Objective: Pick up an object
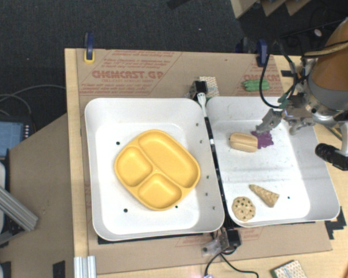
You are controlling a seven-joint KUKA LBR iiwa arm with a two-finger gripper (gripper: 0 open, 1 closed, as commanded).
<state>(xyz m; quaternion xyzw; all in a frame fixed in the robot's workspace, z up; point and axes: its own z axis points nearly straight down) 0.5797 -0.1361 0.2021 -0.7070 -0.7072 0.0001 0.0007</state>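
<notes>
The right bin (313, 172) holds a tan bread roll (243, 142), a small purple object (265, 139), a round speckled cookie (243, 208) and a tan wedge (264, 195). My gripper (278, 126) hangs over the upper part of this bin, reaching in from the right. It is open, its fingers spread apart with nothing between them. The left finger (267, 122) ends just above the purple object, close to the roll's right end. The cookie and wedge lie well below it near the bin's front.
The left bin (98, 155) bears a yellow three-compartment plate (156, 168). A green item (255, 86) lies on the board behind the right bin. Cables run by the arm at the upper right.
</notes>
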